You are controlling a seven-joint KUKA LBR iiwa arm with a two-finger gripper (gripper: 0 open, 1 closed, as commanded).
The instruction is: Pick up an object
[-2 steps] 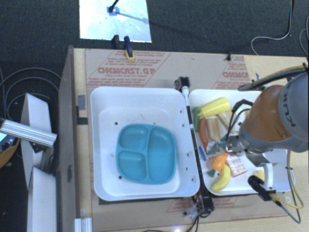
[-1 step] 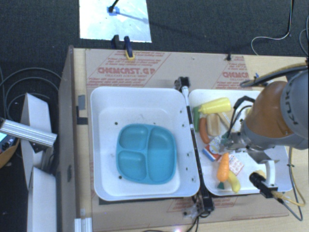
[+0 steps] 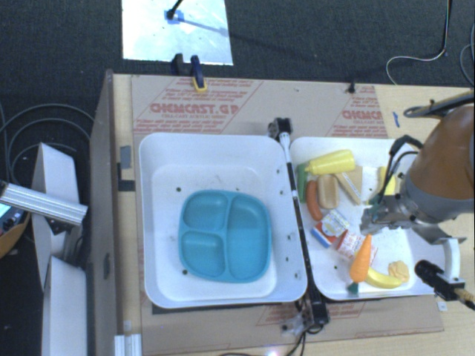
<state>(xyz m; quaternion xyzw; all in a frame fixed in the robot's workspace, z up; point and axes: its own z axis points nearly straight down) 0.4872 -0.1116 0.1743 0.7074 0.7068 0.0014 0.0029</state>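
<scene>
Over the right bin, the gripper hangs low, just above the toy food. I cannot tell how it is set or whether it has hold of anything, since the arm covers much of it. Right under it lies a carrot, tilted, its thin end pointing up at the gripper. A small red and white packet lies just left of the carrot. A banana curves along the near edge of the bin, touching the carrot's fat end. A pale round lump sits on the banana.

Farther back in the same bin are a yellow corn, a piece of bread, a brown bun and a red sausage. A green thing lies along the left wall.

Beside it, the left bin holds a blue plate with three parts. It lies flat in the middle of the bin.

Both bins sit side by side on a brown board with red letters. A blue and yellow clamp grips the far edge of the board. The floor around is dark. A shiny sheet lies on the floor behind the board, and cables curl at the left.

The arm comes in from the right, bent down over the right bin, brown and round up top, grey near the wrist.
</scene>
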